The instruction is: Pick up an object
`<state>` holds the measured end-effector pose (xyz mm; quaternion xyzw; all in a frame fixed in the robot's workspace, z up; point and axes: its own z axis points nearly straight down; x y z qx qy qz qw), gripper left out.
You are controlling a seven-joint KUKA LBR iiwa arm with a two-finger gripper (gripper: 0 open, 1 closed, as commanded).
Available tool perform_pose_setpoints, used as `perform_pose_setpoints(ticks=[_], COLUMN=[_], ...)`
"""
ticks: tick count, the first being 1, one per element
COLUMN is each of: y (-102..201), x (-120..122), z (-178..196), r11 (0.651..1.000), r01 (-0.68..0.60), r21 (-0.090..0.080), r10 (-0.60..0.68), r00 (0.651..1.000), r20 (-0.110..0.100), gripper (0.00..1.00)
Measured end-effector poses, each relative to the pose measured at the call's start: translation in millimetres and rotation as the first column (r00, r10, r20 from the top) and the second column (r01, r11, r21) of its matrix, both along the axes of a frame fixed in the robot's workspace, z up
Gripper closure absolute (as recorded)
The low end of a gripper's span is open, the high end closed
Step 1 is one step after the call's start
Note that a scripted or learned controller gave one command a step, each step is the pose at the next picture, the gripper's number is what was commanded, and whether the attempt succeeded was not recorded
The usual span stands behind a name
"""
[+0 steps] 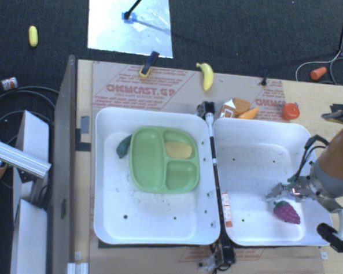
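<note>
A purple bunch of grapes (287, 212) lies in the right bin (257, 162), near its front right corner. My gripper (284, 192) hangs just behind and above the grapes, reaching in from the right; nothing shows held in it. In the left bin (109, 158) rests a green divided plate (157, 173) with a yellow piece (179, 149) in its upper right compartment. A dark green object (123, 146) lies against the plate's left side.
Behind the bins on the cardboard lie a banana (206, 76), an orange and white cluster (240, 109) and a red round object (290, 111). The arm's grey and orange body (338, 158) looms over the right bin's right wall.
</note>
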<state>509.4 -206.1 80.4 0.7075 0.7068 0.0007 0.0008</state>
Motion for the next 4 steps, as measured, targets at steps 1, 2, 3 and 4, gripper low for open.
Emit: perform_pose_setpoints(ticks=[1,2,3,4], y=[17,-1,-1,27], x=[-21,-20,-17,30], z=[121,10,27,88], r11=[1.0,1.0,1.0,1.0], r01=[-0.006,-0.001,-0.002,-0.01], r21=[-0.004,0.002,-0.001,-0.002], r10=[0.006,0.001,0.002,0.01], r00=[1.0,1.0,1.0,1.0], r20=[0.01,-0.008,0.002,0.007], gripper=[0.0,0.0,1.0,1.0])
